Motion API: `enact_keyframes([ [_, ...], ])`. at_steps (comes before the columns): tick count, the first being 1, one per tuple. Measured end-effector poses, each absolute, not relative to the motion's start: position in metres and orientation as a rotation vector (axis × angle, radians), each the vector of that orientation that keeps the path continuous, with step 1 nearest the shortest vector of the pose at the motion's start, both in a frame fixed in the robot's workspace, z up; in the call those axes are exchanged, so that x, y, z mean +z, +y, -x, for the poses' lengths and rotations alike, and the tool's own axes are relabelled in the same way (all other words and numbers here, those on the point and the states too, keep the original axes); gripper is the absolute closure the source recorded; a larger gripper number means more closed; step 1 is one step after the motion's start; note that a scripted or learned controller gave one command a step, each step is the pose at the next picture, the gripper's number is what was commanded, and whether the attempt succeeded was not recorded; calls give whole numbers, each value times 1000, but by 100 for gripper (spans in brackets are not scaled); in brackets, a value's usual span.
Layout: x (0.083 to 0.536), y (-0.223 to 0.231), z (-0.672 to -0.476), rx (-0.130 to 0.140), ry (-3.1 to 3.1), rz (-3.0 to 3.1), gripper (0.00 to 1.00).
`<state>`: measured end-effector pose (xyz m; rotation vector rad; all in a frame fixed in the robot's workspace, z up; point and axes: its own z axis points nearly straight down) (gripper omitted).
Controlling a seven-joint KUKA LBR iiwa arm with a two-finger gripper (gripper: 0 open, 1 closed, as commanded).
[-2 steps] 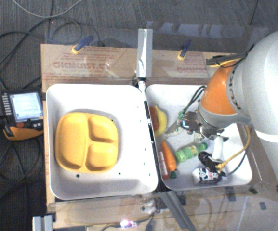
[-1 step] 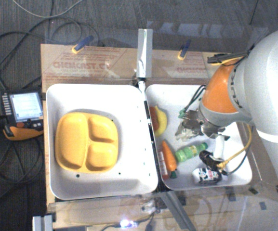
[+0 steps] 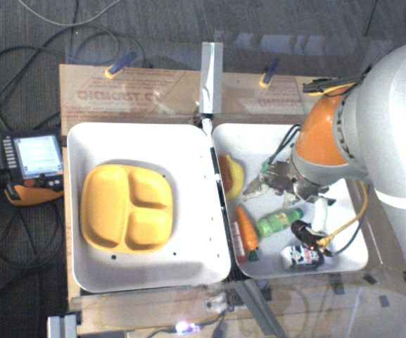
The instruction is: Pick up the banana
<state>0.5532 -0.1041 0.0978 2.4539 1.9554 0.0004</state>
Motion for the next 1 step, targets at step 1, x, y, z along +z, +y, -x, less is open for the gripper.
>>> enact_keyframes([
  [1,90,-114,-609,6,1947,-2454,0],
])
